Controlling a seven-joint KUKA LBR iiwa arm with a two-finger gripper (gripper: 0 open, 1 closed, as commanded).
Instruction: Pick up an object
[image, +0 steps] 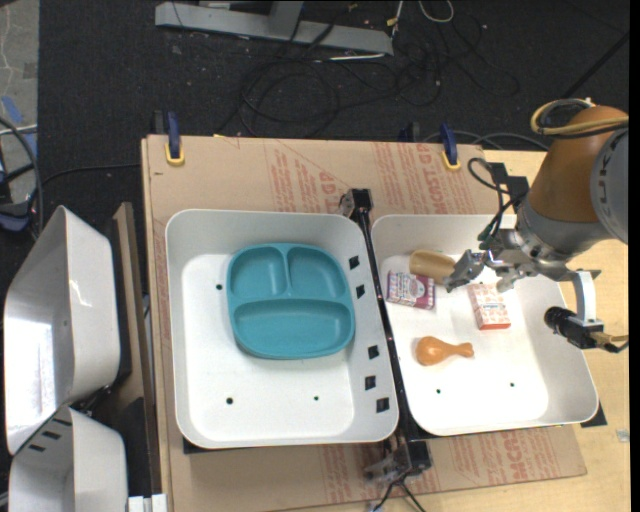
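The right bin (520, 405) holds several small objects. An orange pear-shaped toy (442, 351) lies near its middle. A pink and white packet (410, 289) sits at the left, with a tan rounded piece (432, 263) just behind it. A small white and red box (490, 306) lies right of centre. My gripper (487, 271) hovers over the bin's upper part, between the tan piece and the box, its two metal fingers (463, 272) spread apart with nothing between them.
The left bin (200, 400) holds a teal divided plate (291, 301). A black divider strip (378, 320) runs between the bins. Cardboard (300, 170) lies under both. Blue clamps (174, 135) grip the board's back edge. White tubs (60, 320) stand at the far left.
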